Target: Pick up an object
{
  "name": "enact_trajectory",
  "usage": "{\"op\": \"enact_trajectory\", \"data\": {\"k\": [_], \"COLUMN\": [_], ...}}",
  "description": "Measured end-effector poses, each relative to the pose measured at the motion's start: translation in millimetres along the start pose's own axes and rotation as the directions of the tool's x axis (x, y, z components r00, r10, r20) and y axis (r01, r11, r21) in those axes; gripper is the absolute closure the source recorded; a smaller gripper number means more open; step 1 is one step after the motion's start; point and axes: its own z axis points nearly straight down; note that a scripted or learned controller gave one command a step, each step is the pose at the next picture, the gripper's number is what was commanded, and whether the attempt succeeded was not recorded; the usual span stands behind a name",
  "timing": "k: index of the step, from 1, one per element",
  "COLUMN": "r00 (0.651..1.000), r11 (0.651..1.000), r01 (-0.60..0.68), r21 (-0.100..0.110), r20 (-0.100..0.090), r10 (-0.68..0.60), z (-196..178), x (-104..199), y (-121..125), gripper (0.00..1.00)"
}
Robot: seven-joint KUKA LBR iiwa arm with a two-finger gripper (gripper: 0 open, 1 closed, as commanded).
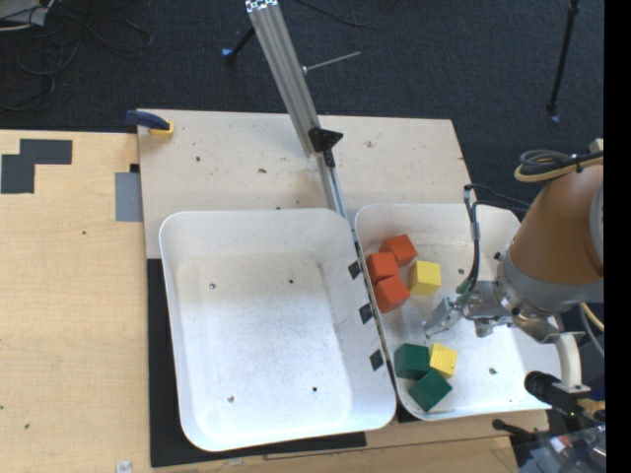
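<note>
The right bin (493, 227) holds several small blocks. Three orange blocks (391, 292) cluster near its left wall, with a yellow block (427, 276) just to their right. Lower down lie two green blocks (412, 360) and a second yellow block (444, 360) between them. My gripper (441, 318) hangs low over the middle of this bin, between the upper yellow block and the lower group. It points left from the orange-banded wrist (557, 235). No block is visibly in its grasp.
The left bin (187, 264) sits beside the right one, joined by black clips (365, 311) along the shared wall. A slanted aluminium rail (291, 77) rises behind the bins. A blue and yellow clamp (150, 122) lies at the bench's far left corner.
</note>
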Motion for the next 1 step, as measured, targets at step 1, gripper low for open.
{"op": "enact_trajectory", "data": {"k": [1], "r00": [1.0], "r11": [1.0], "r01": [-0.001], "r21": [-0.008], "r20": [-0.001], "r10": [0.001], "z": [41.1], "x": [-2.3], "y": [-1.9], "gripper": [0.0]}}
